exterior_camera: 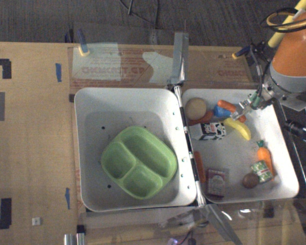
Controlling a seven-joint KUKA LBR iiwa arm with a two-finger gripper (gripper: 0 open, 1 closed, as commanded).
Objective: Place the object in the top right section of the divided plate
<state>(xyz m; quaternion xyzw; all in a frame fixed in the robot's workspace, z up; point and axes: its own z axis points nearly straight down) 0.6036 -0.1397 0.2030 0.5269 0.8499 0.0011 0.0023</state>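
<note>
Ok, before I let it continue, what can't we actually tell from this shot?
- Gripper fingers: too small and blurred in the camera view to read.
- Carton print: blurred.
- Blue piece by the banana: partly hidden by neighbouring toys, kind unclear.
- Arm: cut off by the frame's top right edge.
- Green divided plate: sections visible.

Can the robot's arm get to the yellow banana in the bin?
Probably yes. The gripper hangs right over the right bin, close to the top end of the banana. Nothing lies on top of the banana; only the milk carton and a blue and orange toy sit beside it.
</note>
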